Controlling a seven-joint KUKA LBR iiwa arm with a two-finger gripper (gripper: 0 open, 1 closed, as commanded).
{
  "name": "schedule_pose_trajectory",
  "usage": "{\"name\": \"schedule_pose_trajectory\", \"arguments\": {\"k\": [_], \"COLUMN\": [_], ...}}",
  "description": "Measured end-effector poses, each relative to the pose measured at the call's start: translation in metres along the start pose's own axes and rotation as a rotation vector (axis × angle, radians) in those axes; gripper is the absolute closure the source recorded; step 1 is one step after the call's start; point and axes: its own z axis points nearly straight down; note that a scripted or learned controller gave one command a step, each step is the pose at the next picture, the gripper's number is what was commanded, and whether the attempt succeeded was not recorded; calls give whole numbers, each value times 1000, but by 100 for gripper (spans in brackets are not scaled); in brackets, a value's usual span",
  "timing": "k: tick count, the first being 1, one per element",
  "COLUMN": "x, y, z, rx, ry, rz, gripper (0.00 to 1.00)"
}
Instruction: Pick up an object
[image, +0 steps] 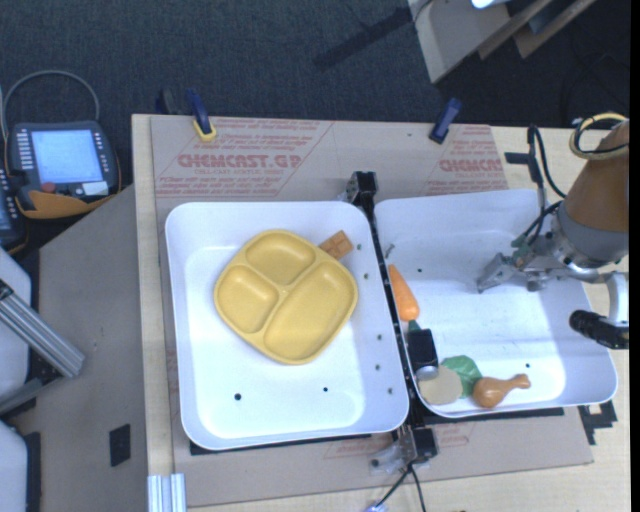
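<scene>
My gripper (512, 279) hangs over the back right part of the right bin (560, 215), below the grey wrist and orange band. Its two grey fingers (492, 273) stand apart with nothing between them. In the same bin, along the left wall, lies an orange carrot (402, 291) with a black block (421, 349) just in front of it. At the front sit a green item (463, 369), a beige round piece (438, 385) and a brown drumstick (498, 389). All of these lie well to the left of and in front of the gripper.
The left bin (200, 400) holds a yellow divided plate (287, 295) with a small brown piece (336, 243) at its far edge. A black clamp (362, 186) sits where the bins meet at the back. A black part of the arm (600, 329) overhangs the right bin's right side.
</scene>
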Motion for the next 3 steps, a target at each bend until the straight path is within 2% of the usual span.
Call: {"name": "schedule_pose_trajectory", "arguments": {"k": [1,2,3], "x": [-2,-6,-12], "y": [3,-4,4], "z": [-14,-63,-113], "rx": [-16,-3,-5], "ry": [-11,-11,-12], "rz": [-1,3,3], "gripper": [100,100,100]}}
